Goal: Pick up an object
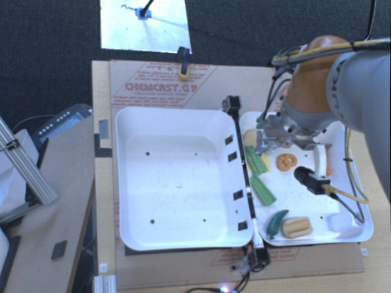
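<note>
The right bin (348, 232) holds several toy foods. A light green piece (255, 160) and a darker green block (263, 190) lie along its left wall. An orange pretzel-like piece (285, 161) sits in the middle, a tan bread-like block (297, 227) and a dark green pepper (275, 222) at the front, and a pale yellow piece (249, 138) at the back left. My gripper (266, 143) hangs low over the bin's back left part, just above the light green piece and left of the pretzel. The wrist hides what lies under it.
The left bin (177, 182) stands beside the right one, with black clips (233, 157) along the shared wall. A black connector with a yellow cable (313, 182) hangs over the right bin. A white and orange stick (324, 160) lies near the bin's right side.
</note>
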Controlling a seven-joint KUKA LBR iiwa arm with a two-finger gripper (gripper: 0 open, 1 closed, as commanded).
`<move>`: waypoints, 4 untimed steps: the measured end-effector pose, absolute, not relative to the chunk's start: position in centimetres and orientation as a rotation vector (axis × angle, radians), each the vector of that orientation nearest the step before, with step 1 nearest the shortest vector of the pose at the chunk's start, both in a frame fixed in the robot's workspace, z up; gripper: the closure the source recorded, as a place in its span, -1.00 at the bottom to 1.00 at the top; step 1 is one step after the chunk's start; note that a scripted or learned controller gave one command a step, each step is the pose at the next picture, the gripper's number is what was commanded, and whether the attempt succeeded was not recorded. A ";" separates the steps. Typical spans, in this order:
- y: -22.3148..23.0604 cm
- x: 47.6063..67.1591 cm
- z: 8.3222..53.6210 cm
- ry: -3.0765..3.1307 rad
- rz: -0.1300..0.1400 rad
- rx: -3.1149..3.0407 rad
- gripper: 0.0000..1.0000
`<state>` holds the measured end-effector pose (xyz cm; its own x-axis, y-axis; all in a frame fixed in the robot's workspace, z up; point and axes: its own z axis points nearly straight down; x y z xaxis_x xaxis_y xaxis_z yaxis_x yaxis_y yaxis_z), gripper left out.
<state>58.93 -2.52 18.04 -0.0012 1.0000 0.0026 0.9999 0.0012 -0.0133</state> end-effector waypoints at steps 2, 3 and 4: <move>-2.9 61.3 20.1 -2.215 0.014 -2.214 1.00; -2.7 66.8 33.1 -2.238 -0.018 -2.224 1.00; -1.0 63.7 17.5 -2.216 0.012 -2.213 1.00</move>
